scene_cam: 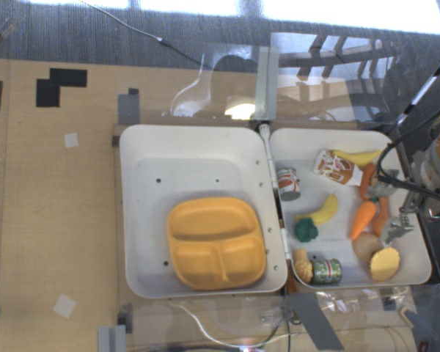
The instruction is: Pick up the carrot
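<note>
The carrot (363,219) is orange and tapered. It lies slanted in the right bin (418,273), near that bin's right side. My gripper (386,211) reaches in from the right edge and hangs low just to the right of the carrot. It is open, with one grey finger (377,191) above and the other below. A reddish-orange stick (383,213) lies between the fingers, right beside the carrot. Nothing is lifted off the bin floor.
The right bin also holds a banana (358,156), a printed packet (334,167), two cans (287,183) (326,270), a yellow fruit (325,210), broccoli (305,229), a potato (364,246) and a yellow piece (385,264). A yellow divided tray (216,240) sits in the left bin (143,152).
</note>
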`<state>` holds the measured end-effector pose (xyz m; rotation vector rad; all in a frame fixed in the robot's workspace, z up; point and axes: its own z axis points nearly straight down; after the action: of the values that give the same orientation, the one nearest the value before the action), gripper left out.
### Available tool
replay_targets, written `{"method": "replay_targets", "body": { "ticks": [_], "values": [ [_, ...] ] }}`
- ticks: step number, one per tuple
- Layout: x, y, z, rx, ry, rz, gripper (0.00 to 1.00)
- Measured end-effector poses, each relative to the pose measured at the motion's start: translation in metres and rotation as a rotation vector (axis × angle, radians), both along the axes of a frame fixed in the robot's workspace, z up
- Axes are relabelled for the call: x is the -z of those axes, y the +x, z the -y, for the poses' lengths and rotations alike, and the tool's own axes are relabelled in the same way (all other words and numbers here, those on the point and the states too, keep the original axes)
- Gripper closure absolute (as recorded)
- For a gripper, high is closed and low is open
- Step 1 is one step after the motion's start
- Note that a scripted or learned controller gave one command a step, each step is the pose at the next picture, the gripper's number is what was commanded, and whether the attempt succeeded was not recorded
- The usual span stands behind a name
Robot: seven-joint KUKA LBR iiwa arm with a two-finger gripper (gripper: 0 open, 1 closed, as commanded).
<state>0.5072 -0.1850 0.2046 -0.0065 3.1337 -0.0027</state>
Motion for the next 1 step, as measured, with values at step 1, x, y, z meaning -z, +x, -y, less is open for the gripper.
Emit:
{"method": "replay_targets", "body": {
  "ticks": [1],
  "values": [
    [0.1133,0.0354,0.0142,0.014,-0.005,0.013,0.00]
  ]
}}
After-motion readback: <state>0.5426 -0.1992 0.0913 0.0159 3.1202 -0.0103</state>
